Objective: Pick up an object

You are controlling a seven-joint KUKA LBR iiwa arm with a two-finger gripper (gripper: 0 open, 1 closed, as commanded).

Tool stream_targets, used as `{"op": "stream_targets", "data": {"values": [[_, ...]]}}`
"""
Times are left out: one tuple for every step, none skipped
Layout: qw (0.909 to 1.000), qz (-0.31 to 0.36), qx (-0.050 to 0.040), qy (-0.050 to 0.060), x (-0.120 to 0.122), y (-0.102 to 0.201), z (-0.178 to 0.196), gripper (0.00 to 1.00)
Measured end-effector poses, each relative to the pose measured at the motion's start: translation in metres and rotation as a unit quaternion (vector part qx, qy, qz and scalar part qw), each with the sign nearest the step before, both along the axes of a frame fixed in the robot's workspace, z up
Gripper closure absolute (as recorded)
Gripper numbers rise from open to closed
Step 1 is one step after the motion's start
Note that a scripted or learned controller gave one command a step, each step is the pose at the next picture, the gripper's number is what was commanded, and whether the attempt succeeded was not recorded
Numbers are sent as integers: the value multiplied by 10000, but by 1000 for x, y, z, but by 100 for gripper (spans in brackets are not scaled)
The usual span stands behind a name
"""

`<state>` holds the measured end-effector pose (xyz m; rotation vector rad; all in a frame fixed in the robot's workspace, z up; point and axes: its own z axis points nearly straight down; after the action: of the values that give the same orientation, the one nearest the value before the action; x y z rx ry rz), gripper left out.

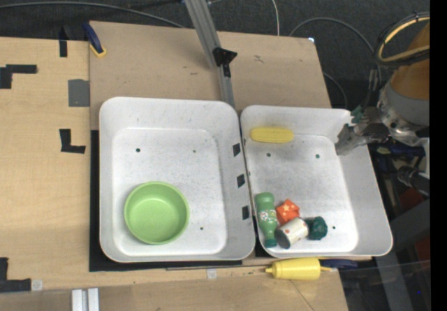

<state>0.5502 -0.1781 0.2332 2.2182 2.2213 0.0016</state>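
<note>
The right bin (pixel 367 191) holds a flat yellow object (pixel 272 135) near its far wall. A cluster lies at its near side: a green can (pixel 265 214), a small orange-red object (pixel 287 210), a white cylinder with a dark end (pixel 292 232) and a dark green piece (pixel 318 227). My gripper (pixel 350 136) hangs over the right bin's far right corner, well apart from all these objects, and nothing shows in it. The grey arm with its orange band (pixel 412 79) comes in from the right.
The left bin (pixel 112 163) contains a light green bowl (pixel 156 212) at its near left. A yellow bottle-like object (pixel 296 269) lies on the bench just outside the right bin's near rim. A grey pole (pixel 202 16) slants in above the bins' divide.
</note>
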Motion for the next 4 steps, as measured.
{"op": "stream_targets", "data": {"values": [[10000, 14, 9, 22, -14, 44, 0, 100], [10000, 24, 14, 31, -20, 101, -11, 100], [10000, 31, 17, 25, -29, 159, -1, 100], [10000, 32, 14, 24, -36, 211, 7, 100]]}}
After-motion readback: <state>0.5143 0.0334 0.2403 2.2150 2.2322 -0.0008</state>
